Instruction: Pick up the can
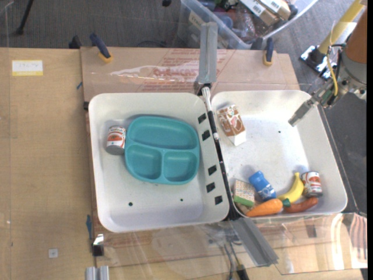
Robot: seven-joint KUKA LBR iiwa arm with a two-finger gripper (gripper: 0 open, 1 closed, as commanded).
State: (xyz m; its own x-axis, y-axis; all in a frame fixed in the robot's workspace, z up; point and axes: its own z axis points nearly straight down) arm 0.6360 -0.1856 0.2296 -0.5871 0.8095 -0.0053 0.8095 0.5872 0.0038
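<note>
A small can (pixel 115 139) with a red and white label lies in the left bin (pixel 145 217), touching the left rim of a teal divided plate (pixel 160 150). A second can (pixel 313 184) with a similar label stands in the right bin (pixel 274 139) near its front right corner, next to a banana (pixel 294 188). My gripper (pixel 296 118) hangs over the right bin's far right side, well apart from both cans, with nothing seen in it. The arm (pixel 351 69) comes in from the upper right.
The right bin's front also holds a blue cylinder (pixel 262 184), a carrot (pixel 265 207), a red item (pixel 301 204) and a sandwich-like toy (pixel 244 192). A small carton (pixel 231 123) stands at its back left. A clear tub (pixel 250 4) of objects sits behind the bench.
</note>
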